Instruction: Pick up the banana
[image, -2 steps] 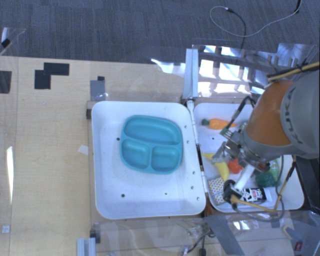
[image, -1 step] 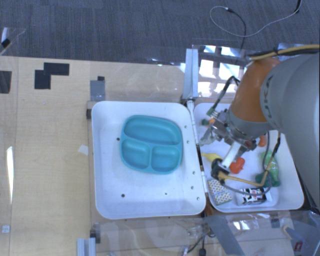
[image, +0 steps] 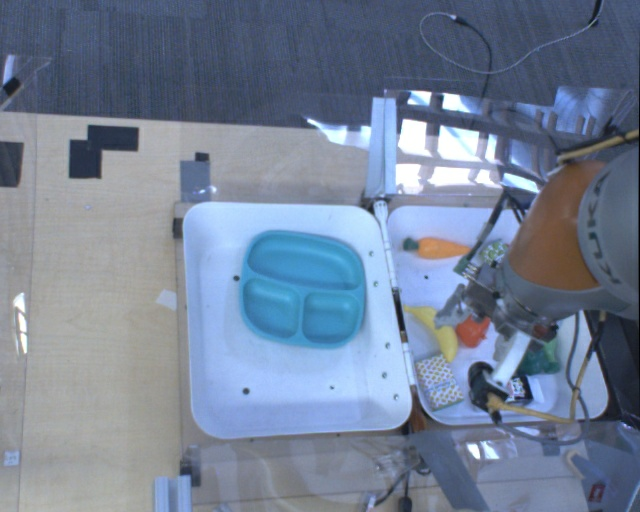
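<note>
The banana lies in the right bin, near its 9 o'clock wall, tip toward 10 o'clock and fat end toward 5. At its 5 o'clock side sits a small patterned packet; at its 3 o'clock side an orange-red object lies close by, touching or nearly so. A carrot rests well apart toward 12 o'clock.

The tool hangs over the bin's middle, just toward 2 o'clock of the banana, under the arm with its orange band. I cannot tell how the tool is set, as the wrist hardware hides it from above, and nothing can be seen held in it.

Risks, as I judge them: the tool looks nearer the orange-red object than the banana's middle, so a straight descent could take the wrong thing or wedge between the two. The banana is curved and smooth, so a pinch near its thin tip could let it swing or slip out. The bin wall at 9 o'clock leaves little room on that side, and a nudge could push the fruit against the packet.

The left bin holds a blue divided tray. No writing or brand is readable; the packet's print is too small to make out.
</note>
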